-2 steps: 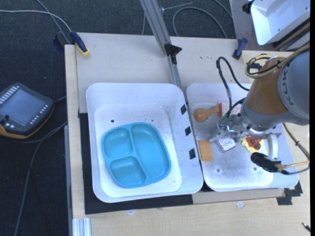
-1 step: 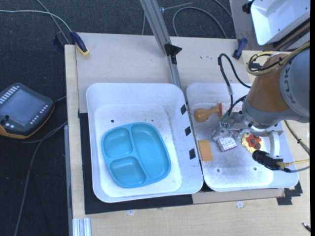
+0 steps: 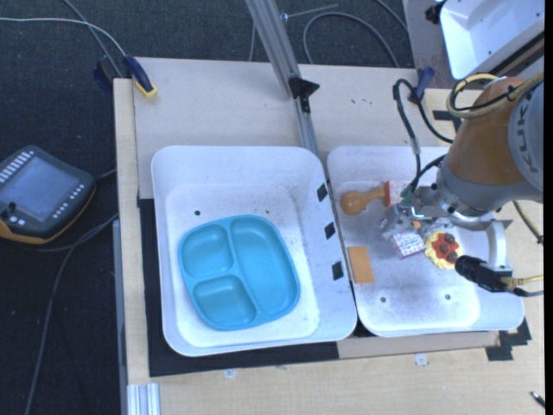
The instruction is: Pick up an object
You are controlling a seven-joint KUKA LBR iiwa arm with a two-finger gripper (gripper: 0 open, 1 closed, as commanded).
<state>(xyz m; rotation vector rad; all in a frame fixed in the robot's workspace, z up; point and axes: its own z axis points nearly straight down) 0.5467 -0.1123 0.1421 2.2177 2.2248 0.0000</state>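
Camera view counts two white bins: the left bin (image 3: 173,180) holds one blue divided plate (image 3: 239,271), the right bin (image 3: 380,314) four small things. Just beside the gripper (image 3: 406,219) lie a checkered packet (image 3: 408,245) and a yellow-red toy (image 3: 445,249); the brown wooden pestle (image 3: 363,200) and orange block (image 3: 360,264) lie nearer the plate. Whether the gripper's fingers are apart, I cannot tell.

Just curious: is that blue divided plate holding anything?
Empty. The blue three-compartment plastic plate in the left white bin shows bare blue compartments.
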